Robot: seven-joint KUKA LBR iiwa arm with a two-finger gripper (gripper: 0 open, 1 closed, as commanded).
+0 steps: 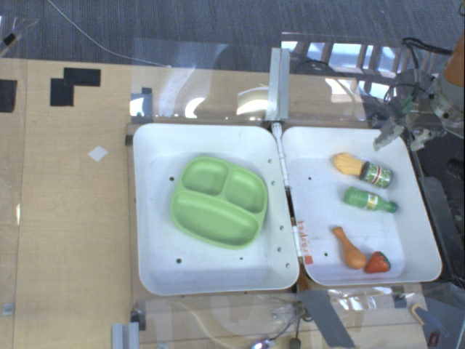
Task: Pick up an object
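**Objects lie in the right bin, gripper hangs at its far corner**

Objects in the right bin are small, smooth toys: a yellow-and-green can-shaped piece, a glossy green bottle, an orange drumstick shape touching a red strawberry. A rounded green divided plate sits in the left bin. The gripper hovers over the right bin's far right corner, its grip unreadable.

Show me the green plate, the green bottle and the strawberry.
green plate (218,203), camera view, on its large compartment.
green bottle (368,200), camera view, on its body.
strawberry (378,263), camera view, on its red flesh.
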